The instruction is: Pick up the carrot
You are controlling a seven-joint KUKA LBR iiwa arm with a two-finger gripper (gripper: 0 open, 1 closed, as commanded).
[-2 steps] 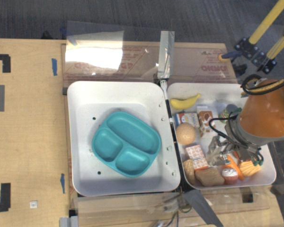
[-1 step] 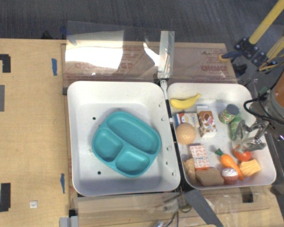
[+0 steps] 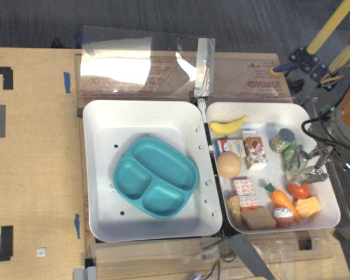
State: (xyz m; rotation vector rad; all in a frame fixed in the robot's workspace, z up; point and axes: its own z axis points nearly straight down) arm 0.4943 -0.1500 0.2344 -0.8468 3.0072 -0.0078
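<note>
The carrot (image 3: 282, 199) lies in the right bin (image 3: 332, 214), toward its 5 o'clock corner, with the green top pointing to 10 o'clock. The gripper (image 3: 308, 171) hangs just beside it, at about 1 o'clock from the carrot. Its metal fingers seem to be a little spread, with nothing between them, but glare on the metal makes this not fully sure.

The step in hand, as I judge it, is the final approach. To do it well, the gripper should move toward 7 o'clock until it is over the middle of the carrot, and turn so that the fingers close across the thin body, not along its length. The place is crowded. A tomato (image 3: 299, 189) sits between the gripper and the carrot, a cheese wedge (image 3: 308, 206) lies at 4 o'clock from the carrot, a red-and-white can (image 3: 283, 215) touches its lower end, and a bread slice (image 3: 257, 217) is near at 8 o'clock. The fingers may catch the tomato instead, so the descent should be straight and slow.

The bin floor is smooth white plastic, so the carrot may slide if pushed from one side. The left bin (image 3: 99, 156) holds a teal plate (image 3: 156, 177). The bins rest on a wooden bench (image 3: 29, 156), with dark floor at 12 o'clock.
</note>
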